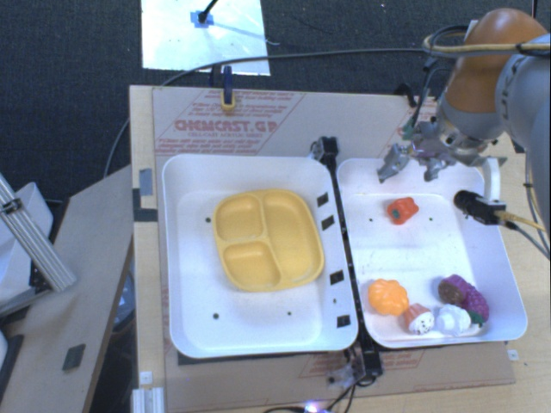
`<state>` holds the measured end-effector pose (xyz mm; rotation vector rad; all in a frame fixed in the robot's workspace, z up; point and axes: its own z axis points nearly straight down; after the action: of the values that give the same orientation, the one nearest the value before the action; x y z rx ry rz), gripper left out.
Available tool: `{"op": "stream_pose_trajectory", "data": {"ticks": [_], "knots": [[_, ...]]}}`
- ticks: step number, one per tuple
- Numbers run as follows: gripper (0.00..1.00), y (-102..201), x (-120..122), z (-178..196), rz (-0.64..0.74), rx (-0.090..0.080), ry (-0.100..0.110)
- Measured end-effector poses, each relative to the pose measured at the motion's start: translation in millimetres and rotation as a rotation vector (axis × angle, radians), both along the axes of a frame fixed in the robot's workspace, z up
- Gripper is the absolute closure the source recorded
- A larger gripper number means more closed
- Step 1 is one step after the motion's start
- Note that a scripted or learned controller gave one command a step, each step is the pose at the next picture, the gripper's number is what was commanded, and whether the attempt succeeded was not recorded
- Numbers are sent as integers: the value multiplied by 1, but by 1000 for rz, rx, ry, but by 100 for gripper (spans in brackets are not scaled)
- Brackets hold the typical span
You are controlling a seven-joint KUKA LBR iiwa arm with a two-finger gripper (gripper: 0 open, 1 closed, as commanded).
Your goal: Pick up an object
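From my remote station: a small red pepper (402, 210) lies in the far half of the right bin (422, 252), alone on the white floor and well apart from the other toys. The gripper (411, 169) hangs over the bin's far edge, just beyond the pepper and not touching it. Its two grey fingers (387, 169) point down with the jaws spread, and I see nothing pinched between them. The grey arm (525, 84) reaches in from the right, with its orange band (482, 54) above the wrist.

Along the right bin's near wall sits a cluster of toy food. An orange pumpkin (388, 296) is toward the middle divide. Beside it is a small brown-and-white piece (419, 319) that I cannot identify at this size. A white lump (452, 319) touches it on the other side, and a bunch of purple grapes (466, 296) is just behind that lump, near the bin's right corner.

In the left bin (194, 231) a yellow plate (269, 239) with three compartments lies flat near the centre, turned at a slight angle. Black clips (328, 223) run down the seam where the two bins meet. Both bins rest on a brown board (258, 110) printed with red lettering, with a blue clamp (226, 84) at its far edge. Beyond the board, a white sheet (172, 33) lies on dark carpet.
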<state>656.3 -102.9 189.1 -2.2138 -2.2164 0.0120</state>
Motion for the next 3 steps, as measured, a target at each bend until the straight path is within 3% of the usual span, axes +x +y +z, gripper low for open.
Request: {"op": "stream_pose_trajectory", "data": {"ticks": [1,3], "knots": [[0,0,3,8,2,-1,-13],[0,3,5,-106,4,-1,-10]]}}
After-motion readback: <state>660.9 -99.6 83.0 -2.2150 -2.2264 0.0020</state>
